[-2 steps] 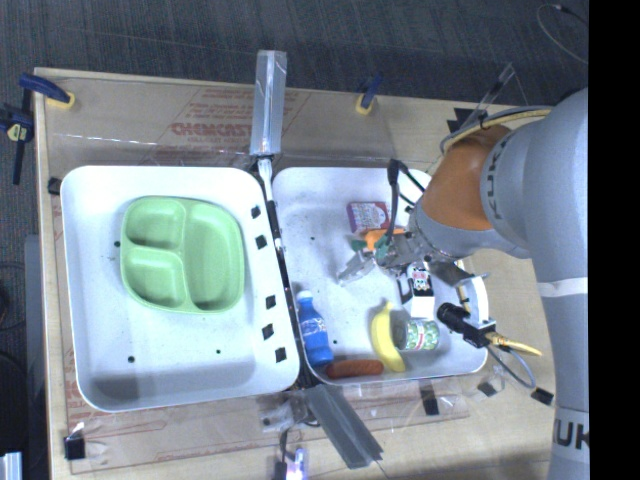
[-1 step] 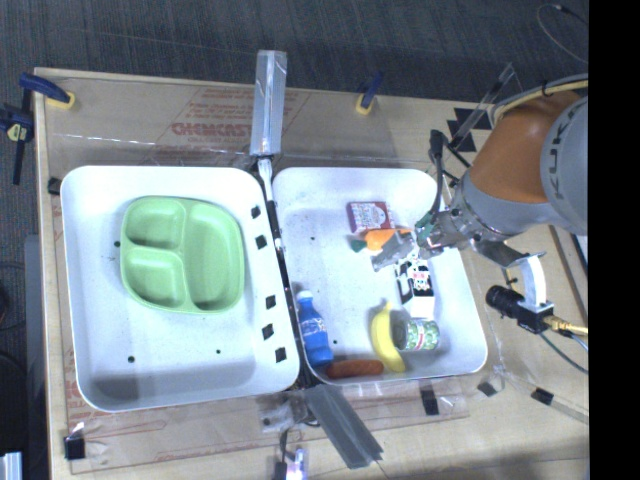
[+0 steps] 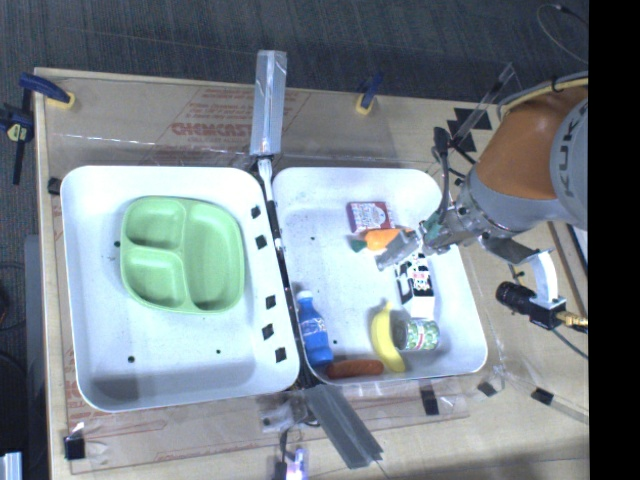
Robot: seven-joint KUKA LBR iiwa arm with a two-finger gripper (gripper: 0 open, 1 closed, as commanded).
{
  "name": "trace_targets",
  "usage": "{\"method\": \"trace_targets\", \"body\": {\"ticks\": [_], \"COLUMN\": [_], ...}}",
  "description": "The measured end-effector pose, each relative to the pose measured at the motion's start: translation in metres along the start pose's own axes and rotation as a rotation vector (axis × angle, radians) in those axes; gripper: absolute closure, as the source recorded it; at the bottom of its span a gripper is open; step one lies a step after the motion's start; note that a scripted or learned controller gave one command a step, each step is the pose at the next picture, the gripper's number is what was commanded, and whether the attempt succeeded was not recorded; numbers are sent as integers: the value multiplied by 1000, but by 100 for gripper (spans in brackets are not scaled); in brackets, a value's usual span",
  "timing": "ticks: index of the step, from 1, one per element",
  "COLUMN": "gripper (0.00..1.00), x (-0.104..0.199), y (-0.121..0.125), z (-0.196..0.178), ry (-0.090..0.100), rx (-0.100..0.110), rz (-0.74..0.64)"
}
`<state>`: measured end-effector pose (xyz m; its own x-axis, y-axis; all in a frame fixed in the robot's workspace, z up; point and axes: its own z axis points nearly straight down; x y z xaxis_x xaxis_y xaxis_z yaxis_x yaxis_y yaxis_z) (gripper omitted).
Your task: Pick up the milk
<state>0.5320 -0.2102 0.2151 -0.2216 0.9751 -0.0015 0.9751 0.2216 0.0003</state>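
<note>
Camera view: one milk carton (image 3: 416, 279), one banana (image 3: 383, 336), one bottle (image 3: 313, 329); hand (image 3: 398, 248) grip unclear.

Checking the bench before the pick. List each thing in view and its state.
milk carton: lying flat, right bin, under the gripper
gripper: low over the carton
banana: lying beside the can
can: on its side
blue bottle: lying along the left wall
sausage: lying at the near wall
green tray: flat, left bin
</note>
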Motion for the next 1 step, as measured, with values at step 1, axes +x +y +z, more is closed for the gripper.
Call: {"method": "trace_targets", "body": {"ticks": [1], "gripper": [0], "x": [7], "y": [-30], "z": [120], "ry": [2], "rx": [1], "rz": [-161]}}
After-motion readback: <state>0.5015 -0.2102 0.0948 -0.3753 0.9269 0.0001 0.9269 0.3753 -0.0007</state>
